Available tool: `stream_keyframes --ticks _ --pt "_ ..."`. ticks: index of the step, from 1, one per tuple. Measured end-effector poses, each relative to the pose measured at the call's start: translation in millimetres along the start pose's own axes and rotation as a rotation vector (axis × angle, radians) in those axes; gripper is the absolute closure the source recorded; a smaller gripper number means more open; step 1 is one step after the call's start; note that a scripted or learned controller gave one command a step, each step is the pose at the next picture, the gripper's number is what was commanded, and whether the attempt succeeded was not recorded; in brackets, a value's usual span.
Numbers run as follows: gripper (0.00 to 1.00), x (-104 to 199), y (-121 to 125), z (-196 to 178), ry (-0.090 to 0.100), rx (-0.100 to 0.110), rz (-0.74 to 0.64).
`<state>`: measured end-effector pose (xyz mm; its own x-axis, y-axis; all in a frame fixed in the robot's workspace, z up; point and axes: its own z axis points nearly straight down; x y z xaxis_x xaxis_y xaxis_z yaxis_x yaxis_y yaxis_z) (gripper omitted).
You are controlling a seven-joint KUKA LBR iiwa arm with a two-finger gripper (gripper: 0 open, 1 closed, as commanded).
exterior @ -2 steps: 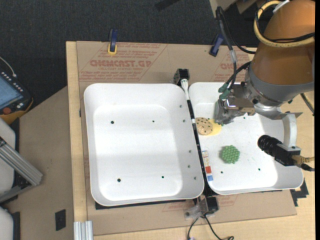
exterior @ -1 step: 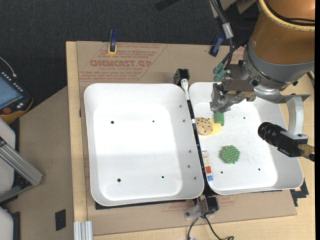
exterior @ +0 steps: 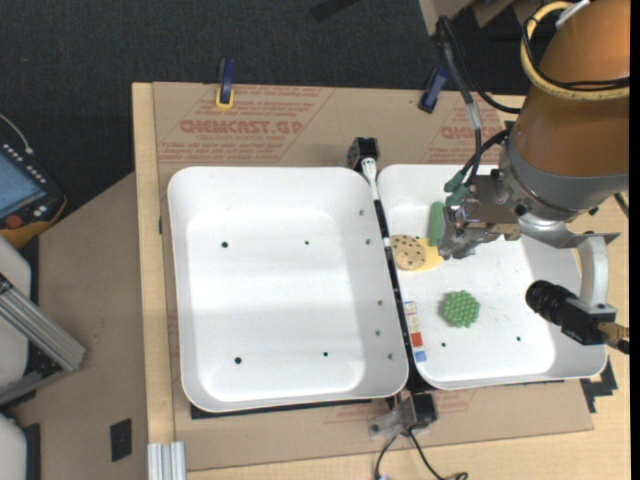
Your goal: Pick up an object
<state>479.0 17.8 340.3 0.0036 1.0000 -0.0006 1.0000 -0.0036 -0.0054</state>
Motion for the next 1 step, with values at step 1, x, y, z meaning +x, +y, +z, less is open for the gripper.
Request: stream_keyframes --ticks 1 --pt "1.00 25.6 8.2 -44.6 0.001 -0.010 -0.006"
